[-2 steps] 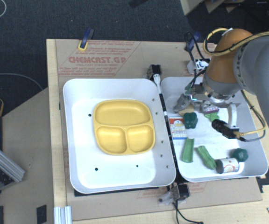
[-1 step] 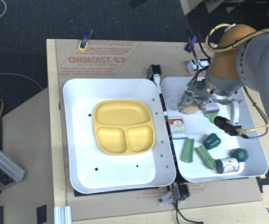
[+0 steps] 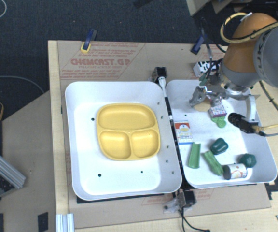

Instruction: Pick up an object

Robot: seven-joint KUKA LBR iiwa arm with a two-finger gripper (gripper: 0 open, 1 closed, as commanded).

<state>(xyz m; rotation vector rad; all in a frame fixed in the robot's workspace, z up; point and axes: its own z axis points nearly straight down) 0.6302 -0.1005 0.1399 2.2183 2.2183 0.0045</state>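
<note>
My gripper [image 3: 205, 96] hangs over the far part of the right bin [image 3: 262, 149], below the arm's orange band. A tan object [image 3: 203, 106] lies right under it, and I cannot tell whether they touch. Beside that lie a purple-and-white box [image 3: 217, 111] and a small light-green piece [image 3: 221, 123]. Further forward in the same bin lie a red-and-white carton [image 3: 183, 132], a green cylinder [image 3: 193, 155], a green stick [image 3: 213, 162], two dark-green lumps [image 3: 219, 146] [image 3: 247, 160] and a small can [image 3: 235, 171].
The left bin [image 3: 81, 168] holds a yellow divided tray [image 3: 128, 131]. A black clamp [image 3: 159, 74] sits at the far end of the wall between the bins. A black part with a cable [image 3: 243, 123] juts over the right bin's right side.
</note>
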